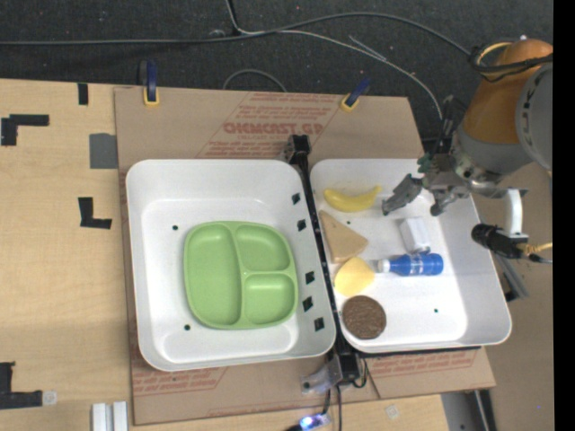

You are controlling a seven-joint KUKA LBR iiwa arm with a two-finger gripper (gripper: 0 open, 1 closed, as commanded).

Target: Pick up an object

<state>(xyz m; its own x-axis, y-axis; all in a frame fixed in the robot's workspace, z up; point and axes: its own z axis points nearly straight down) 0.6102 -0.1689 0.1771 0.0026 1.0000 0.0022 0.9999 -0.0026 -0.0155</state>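
The gripper (pixel 420 197) hangs over the right bin's (pixel 481 326) far edge with its fingers apart and empty, above a banana (pixel 351 198), a tan wedge (pixel 343 238), a yellow piece (pixel 354 277), a brown disc (pixel 364 316) and a blue bottle (pixel 412 265).

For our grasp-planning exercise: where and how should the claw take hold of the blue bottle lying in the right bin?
Probably across the bottle's blue body, coming straight down from above. It lies on its side, pointing left-right in the view, so the claw should straddle its narrow width. The floor beside it looks bare, while its white cap end sits near the yellow round piece.
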